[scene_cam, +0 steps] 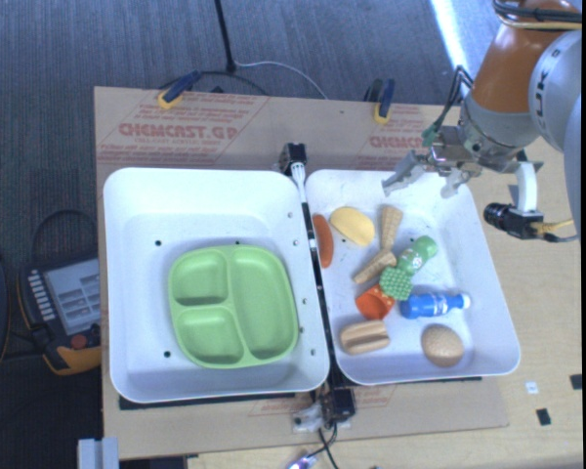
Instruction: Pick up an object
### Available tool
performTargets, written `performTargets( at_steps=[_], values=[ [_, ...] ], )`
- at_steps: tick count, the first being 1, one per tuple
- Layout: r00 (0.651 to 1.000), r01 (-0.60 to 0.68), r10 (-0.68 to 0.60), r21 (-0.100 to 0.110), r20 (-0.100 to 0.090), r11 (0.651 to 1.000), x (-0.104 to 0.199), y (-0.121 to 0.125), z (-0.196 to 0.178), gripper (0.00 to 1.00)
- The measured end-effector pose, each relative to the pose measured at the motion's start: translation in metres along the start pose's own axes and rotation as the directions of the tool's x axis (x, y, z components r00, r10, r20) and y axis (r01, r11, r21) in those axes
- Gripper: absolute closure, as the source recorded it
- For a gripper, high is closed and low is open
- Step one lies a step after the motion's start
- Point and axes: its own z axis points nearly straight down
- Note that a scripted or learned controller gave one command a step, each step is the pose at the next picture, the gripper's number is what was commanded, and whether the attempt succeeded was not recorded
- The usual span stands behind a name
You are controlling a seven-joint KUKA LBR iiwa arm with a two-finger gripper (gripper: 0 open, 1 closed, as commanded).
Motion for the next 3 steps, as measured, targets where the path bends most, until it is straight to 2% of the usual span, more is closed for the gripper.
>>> performTargets(
  at_steps=[1, 2, 3],
  values=[
    [0.992, -0.127, 0.127, -0.001, 0.0, 0.992, -0.01, -0.052, 0.102, 0.0],
    [1.0, 0.021, -0.021, 0.0, -0.001, 1.0, 0.022, -0.117, 0.122, 0.0],
    [0.992, -0.123, 0.123, -0.018, 0.003, 0.992, -0.002, -0.159, 0.125, 0.0]
  ],
)
